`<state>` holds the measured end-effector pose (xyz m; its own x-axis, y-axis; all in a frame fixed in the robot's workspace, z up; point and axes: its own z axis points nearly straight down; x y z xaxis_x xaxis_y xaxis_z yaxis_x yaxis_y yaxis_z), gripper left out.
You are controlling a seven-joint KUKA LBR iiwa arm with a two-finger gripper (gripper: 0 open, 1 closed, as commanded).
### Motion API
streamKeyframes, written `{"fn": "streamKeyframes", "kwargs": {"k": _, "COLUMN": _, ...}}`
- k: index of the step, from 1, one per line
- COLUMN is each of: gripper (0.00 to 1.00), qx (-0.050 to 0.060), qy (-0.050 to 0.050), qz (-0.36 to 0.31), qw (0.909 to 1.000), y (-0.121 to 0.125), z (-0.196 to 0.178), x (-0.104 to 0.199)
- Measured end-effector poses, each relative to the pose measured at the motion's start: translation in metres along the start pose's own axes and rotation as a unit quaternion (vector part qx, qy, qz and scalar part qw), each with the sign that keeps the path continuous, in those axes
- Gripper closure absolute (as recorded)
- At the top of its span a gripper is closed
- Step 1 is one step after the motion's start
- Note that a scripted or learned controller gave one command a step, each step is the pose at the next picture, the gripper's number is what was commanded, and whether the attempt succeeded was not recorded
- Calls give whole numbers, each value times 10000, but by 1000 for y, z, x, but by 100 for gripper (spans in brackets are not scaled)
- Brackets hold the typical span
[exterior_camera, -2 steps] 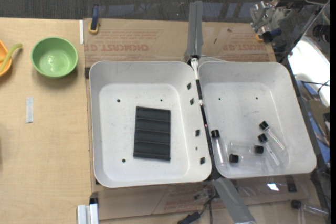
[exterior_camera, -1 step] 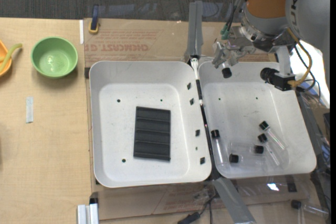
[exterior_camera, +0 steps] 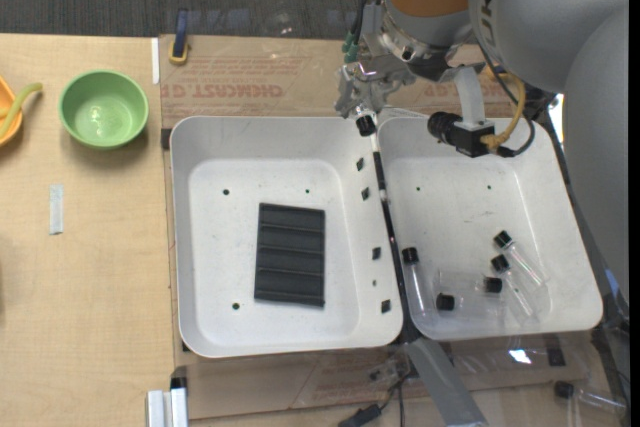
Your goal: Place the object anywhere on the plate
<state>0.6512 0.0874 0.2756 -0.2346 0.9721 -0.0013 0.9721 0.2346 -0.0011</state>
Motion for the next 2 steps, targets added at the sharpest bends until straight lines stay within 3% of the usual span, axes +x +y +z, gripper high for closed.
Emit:
{"fn": "streamKeyframes", "kwargs": {"k": 1, "gripper": 100, "qx": 12, "qy": -1, "qz": -319, "qw": 9995, "y": 0, "z": 41, "x": 90}}
{"fn": "streamKeyframes", "kwargs": {"k": 2, "gripper": 0, "qx": 11, "qy": -1, "qz": -316, "qw": 9995, "y": 0, "z": 41, "x": 89}}
